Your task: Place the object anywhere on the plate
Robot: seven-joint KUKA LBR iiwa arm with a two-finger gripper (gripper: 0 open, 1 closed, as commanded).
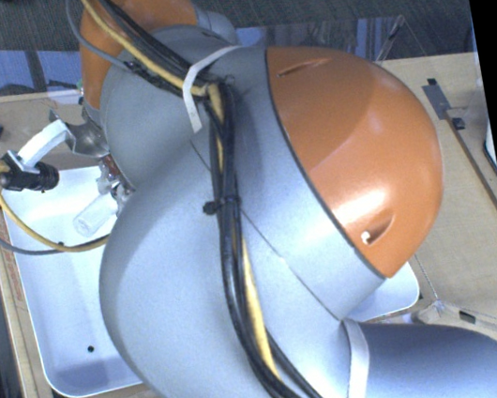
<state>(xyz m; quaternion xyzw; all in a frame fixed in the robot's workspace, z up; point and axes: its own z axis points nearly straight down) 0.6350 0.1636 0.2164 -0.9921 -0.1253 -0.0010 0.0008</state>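
Observation:
My grey and orange arm (260, 210) reaches across the bench and covers most of both bins. Its wrist ends over the far end of the left white bin (59, 312). The gripper (98, 208) hangs there, just above the bin floor, with a pale translucent part poking out to the left. The arm's bulk hides what lies beneath and to the right of the gripper.
A yellow cable (28, 244) loops from a black connector (33, 177) over the left bin's far corner. A small dark speck (91, 349) lies on the bin floor. Tan bench top (477, 200) runs along the right, and the bench's left edge carries clamps.

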